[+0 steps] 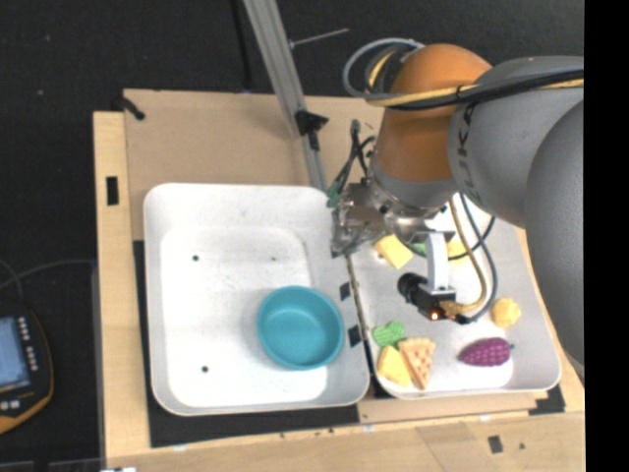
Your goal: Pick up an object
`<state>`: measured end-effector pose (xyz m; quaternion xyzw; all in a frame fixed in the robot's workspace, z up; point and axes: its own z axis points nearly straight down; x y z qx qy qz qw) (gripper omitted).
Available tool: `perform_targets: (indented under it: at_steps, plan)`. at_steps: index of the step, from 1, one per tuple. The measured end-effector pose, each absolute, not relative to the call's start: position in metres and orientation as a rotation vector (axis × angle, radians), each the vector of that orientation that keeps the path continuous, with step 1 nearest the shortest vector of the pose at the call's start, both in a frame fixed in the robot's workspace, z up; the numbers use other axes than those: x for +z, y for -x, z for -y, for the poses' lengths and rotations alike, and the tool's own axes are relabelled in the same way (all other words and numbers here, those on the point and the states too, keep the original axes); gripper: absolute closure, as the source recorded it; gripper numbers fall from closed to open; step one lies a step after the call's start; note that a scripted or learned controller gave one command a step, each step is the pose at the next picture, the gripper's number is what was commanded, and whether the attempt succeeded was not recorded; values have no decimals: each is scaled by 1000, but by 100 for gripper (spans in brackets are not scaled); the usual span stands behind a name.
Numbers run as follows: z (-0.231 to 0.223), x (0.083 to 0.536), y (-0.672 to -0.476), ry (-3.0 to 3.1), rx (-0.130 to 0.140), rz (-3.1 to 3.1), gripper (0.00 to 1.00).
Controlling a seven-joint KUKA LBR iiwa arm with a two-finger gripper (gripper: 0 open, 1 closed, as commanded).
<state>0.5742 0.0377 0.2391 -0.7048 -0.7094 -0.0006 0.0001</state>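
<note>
The arm point(536, 155) enters from 3 o'clock and carries the gripper point(344, 236) to the 10 o'clock corner of the right bin point(536, 367), directly above the rim where the two bins meet. The gripper's state, spread or closed, cannot be determined from this view, and no item is seen in its grasp. The item nearest the gripper is a yellow block point(395, 252): a small, flat-faced, pale yellow piece, lying tilted on the bin floor just beside the gripper at its 4 o'clock, partly under the wrist. The other items in the right bin lie along its near side. A green toy vegetable point(388, 333) sits at the bin's 7 o'clock, against the left wall. Touching it at its 5 o'clock is a yellow wedge point(392, 367), and a pale orange wedge with darker spots point(421, 359) lies against that wedge's right side. A purple bunch of grapes point(486, 352) lies at the bin's 5 o'clock, apart from the wedges. A small round yellow fruit point(506, 312) lies at 4 o'clock, near the right wall. The left bin point(211, 249) holds one item, a teal bowl point(299, 326), upright with its mouth up, at that bin's 4 o'clock, near the wall shared with the right bin.
</note>
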Motion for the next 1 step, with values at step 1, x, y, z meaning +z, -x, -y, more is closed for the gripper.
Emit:
perform_targets:
  at_steps: [1]
  plan:
    - [-87, 249, -562, 2212, -6, 2231, 100]
